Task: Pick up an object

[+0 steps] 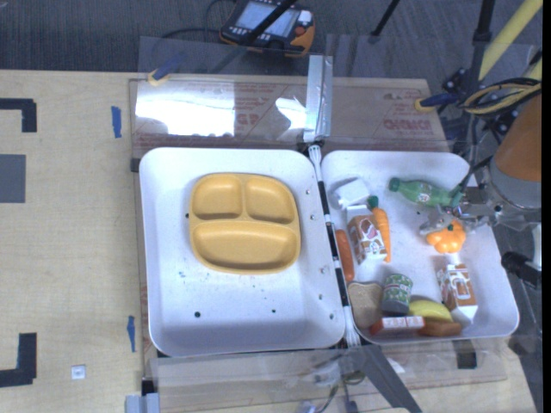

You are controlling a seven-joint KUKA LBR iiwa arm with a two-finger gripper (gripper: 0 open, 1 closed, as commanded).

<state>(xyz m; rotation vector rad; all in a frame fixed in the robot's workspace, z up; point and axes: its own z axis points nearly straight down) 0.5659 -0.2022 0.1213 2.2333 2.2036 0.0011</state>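
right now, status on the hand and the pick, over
Hand low in right bin, at the orange toy. Nothing seen held. Green bottle crowds it close beside.

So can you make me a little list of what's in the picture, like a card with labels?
left bin: a yellow tray with three compartments sits in the left bin
right bin: the right bin holds toy food
bottle: a green bottle lies on its side near the back
orange fruit: an orange toy fruit lies right under the gripper
banana: a banana lies at the front
gripper: the gripper is low over the right bin, by the orange toy fruit; a grasp can't be told
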